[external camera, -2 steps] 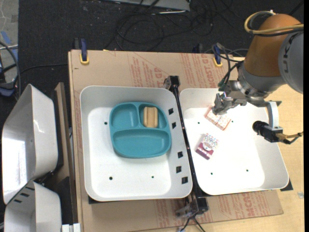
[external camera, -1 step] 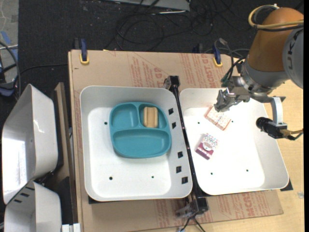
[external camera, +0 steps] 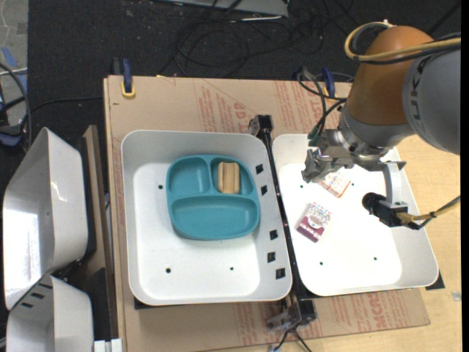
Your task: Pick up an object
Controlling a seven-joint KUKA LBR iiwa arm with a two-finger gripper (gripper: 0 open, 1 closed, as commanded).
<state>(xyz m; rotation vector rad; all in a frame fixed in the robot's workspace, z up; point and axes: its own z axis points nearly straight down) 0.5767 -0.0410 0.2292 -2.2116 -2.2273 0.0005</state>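
White plastic is what catches the eye first: two shallow bins side by side on the bench, the left bin (external camera: 146,270) and the right bin (external camera: 366,270). From where things lie, the pick looks not yet done. Nothing hangs clear of the bin floor, and I see no object lifted.

In the right bin, a small pink-and-white packet (external camera: 314,221) lies flat near the middle, free of the arm. A second small packet (external camera: 338,185), white with some red on it, sits farther back, just beside or partly under the gripper (external camera: 322,163). Whether the gripper touches it I cannot tell, and the state of its jaws is hidden by the wrist body, so I cannot say wide, narrow or holding.

The left bin holds a teal divided tray (external camera: 209,207) with a tan block (external camera: 229,177) in its far right compartment, well apart from the arm.

The arm (external camera: 396,72) reaches in from the right, its orange band high over the far edge of the right bin, wrist pointing down with the gripper low over the far left part of that bin. My guess is it is settling onto the white-and-red packet, with closing and lifting left to do
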